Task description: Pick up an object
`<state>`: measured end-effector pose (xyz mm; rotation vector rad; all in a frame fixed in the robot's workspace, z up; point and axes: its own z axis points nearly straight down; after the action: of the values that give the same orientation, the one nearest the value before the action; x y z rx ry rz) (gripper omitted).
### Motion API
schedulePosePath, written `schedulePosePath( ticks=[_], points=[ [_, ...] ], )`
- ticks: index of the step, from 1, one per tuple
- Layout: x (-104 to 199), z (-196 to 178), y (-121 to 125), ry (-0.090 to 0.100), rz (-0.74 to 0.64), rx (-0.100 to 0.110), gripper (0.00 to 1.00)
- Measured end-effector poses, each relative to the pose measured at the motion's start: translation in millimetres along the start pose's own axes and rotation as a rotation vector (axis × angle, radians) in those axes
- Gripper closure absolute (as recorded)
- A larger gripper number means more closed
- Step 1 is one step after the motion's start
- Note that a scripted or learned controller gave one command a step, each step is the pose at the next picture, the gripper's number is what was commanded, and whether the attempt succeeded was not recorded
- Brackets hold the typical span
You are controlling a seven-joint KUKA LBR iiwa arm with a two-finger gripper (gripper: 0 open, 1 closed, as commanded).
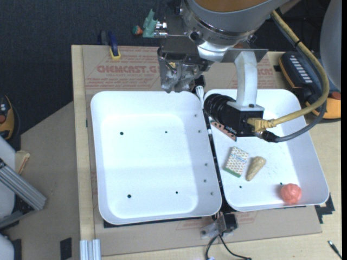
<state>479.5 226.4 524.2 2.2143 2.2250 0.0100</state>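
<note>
My gripper [181, 80] is hovering over the far edge of the left bin [108, 112], near its far right corner; I cannot tell its state. The objects are lying well apart from it, toward the right bin's [309, 145] near edge: a green-and-white packet [236, 162] touching a tan cone [255, 167], and a pink ball [290, 193] at the near right corner.

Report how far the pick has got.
Done: nothing lifted that I can see. The sponge, the cone and the pink ball all lie in the right bin. In hand: the gripper is above the far rim of the left bin, away from all three. Left: move over one of them, grasp it and lift.
</note>
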Motion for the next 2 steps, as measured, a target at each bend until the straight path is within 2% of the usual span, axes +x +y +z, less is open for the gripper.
schedulePosePath(
  ticks=[1,2],
  points=[
    [0,1,0,-0.001,0.000,0.001,0.00],
    [1,-10,0,0.001,-0.001,-0.002,1.00]
  ],
)
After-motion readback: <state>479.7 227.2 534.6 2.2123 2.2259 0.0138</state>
